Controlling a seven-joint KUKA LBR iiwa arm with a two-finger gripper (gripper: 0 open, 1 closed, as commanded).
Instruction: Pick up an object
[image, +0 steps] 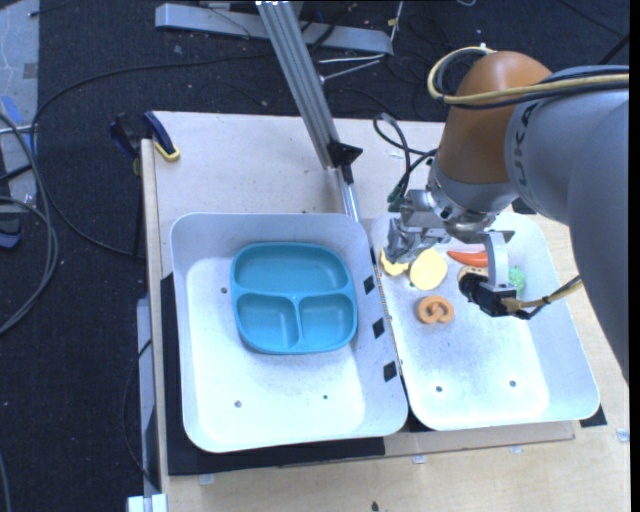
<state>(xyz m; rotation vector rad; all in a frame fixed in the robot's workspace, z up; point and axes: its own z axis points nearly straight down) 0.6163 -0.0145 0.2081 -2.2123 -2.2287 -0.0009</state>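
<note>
My gripper (403, 246) hangs low over the upper left corner of the right bin (500, 385). A small yellow piece (392, 267) lies just under its tip, touching or nearly so. A pale yellow round piece (429, 270) sits right beside it. Below that lies a brown ring-shaped piece (434, 311). A red-orange piece (468, 258) and a small green piece (516, 276) lie to the right, partly hidden by the wrist.
The left bin (200, 380) holds a blue divided tray (294, 297). A slanted metal pole (305, 85) runs down to the bins' shared edge. Black clips (380, 325) sit along that edge. A blue and yellow tool (160, 135) lies at the bench's far left corner.
</note>
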